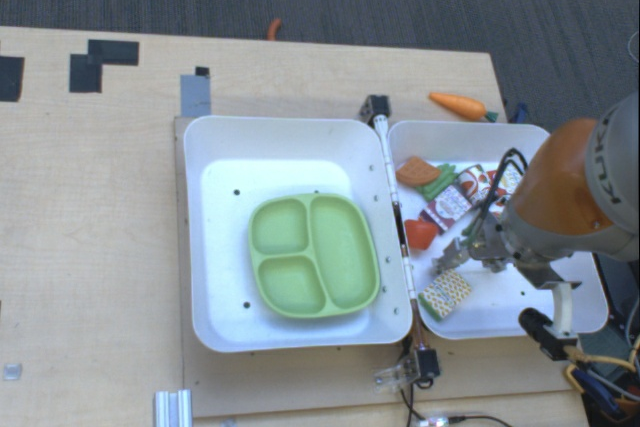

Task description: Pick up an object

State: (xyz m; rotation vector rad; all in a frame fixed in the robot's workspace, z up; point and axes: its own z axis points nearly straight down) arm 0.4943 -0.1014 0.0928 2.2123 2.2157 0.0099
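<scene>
The right bin (585,315) holds several small objects. An orange-brown piece (415,173) lies at its far left with a green piece (438,183) beside it. A red item (421,234) sits near the left wall, and white and red packets (452,202) lie in the middle. A yellow checkered packet (445,295) rests at the near left. My gripper (453,256) hangs low over the bin, between the red item and the checkered packet. The arm with its orange band (560,185) covers the bin's right half.
The left bin (215,245) holds a green divided plate (313,255). An orange carrot (458,103) lies on the bench just beyond the right bin. A metal clamp (376,107) sits at the far end of the wall shared by the bins.
</scene>
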